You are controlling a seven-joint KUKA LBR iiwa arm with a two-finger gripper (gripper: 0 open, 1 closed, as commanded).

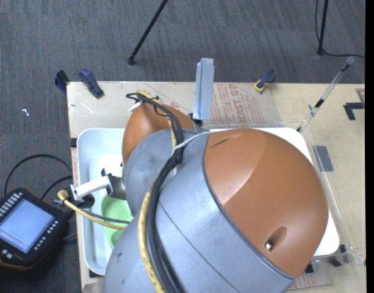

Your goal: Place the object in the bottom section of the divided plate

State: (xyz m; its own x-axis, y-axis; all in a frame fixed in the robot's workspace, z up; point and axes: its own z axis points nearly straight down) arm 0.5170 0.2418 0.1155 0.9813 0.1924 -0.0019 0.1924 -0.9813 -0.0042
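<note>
A pale green surface (118,212), probably the divided plate, is seen in the lower left of the frame, lying inside the left white bin (89,157). Only a small part of it is exposed, so its sections cannot be told apart, and the object to be placed cannot be made out. Just above and left of the green patch, a white and metallic part of the gripper assembly (98,188) is seen projecting toward the left, with a yellow and black cable looped beneath it. Whether the pincer is spread or pressed together cannot be told.

The centre and lower part of the frame are covered by the arm (235,212), its grey housing and large orange cap lying over both bins. The right white bin (330,237) is glimpsed at its right rim only. The bins are borne by a light wooden bench (248,99), to whose upper edge blue clamps (90,81) are fixed. A teach pendant (22,227) is seen on the dark carpet at the lower left.
</note>
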